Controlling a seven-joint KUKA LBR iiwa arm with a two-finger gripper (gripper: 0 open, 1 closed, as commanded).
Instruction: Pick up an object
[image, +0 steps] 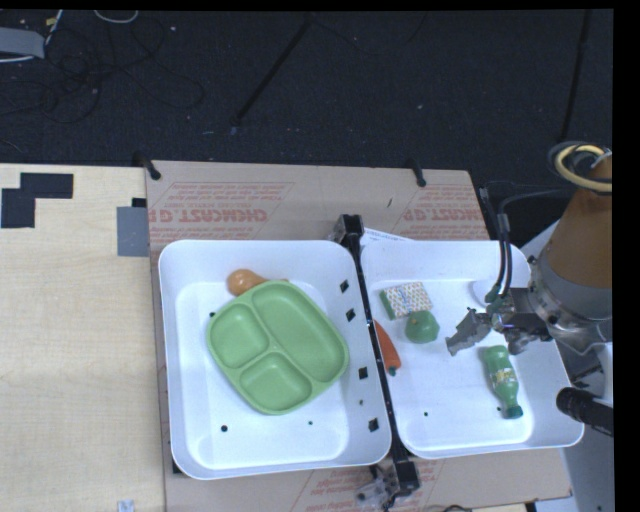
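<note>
My gripper (492, 337) hangs over the right side of the right bin (440, 425), reaching in from the right. It is open, with one grey finger (462, 336) pointing left and the other on the right. Nothing sits between the fingers. A green bottle (501, 379) lies in the bin just below the gripper, its upper end close under the fingers. A round green object (422, 326) lies to the left of the gripper. Beside that is a small patterned block (406, 298). An orange carrot-like piece (388, 347) rests against the bin's left wall.
The left bin (200, 440) holds a green divided plate (277, 346) with a small orange object (243, 281) behind it. A black divider (366, 340) separates the bins. Cardboard lies under both bins, and cables hang near the arm at right.
</note>
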